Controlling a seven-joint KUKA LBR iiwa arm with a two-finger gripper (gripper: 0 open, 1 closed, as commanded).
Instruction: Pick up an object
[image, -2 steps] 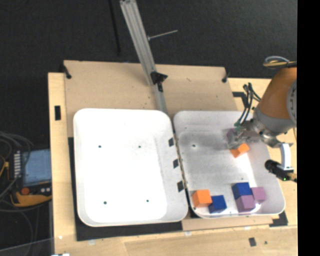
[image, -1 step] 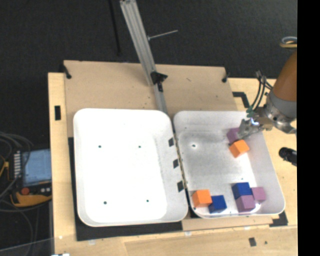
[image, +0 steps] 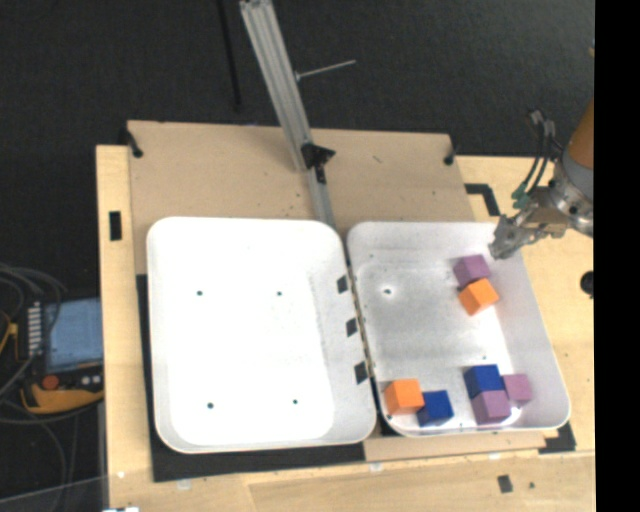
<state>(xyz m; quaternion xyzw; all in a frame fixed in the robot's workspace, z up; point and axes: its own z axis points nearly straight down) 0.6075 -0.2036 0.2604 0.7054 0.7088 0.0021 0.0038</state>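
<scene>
The right bin holds several small blocks. A purple block and an orange block touch each other near the bin's upper right. Along the front edge lie an orange block, a blue block, another blue block and two purple blocks. My gripper hangs over the bin's far right corner, just up and right of the upper purple block, with nothing seen in it.
The left bin sits beside the right one, joined by black clips. A slanted metal pole rises behind the bins. A blue box with cables lies off the bench's left side.
</scene>
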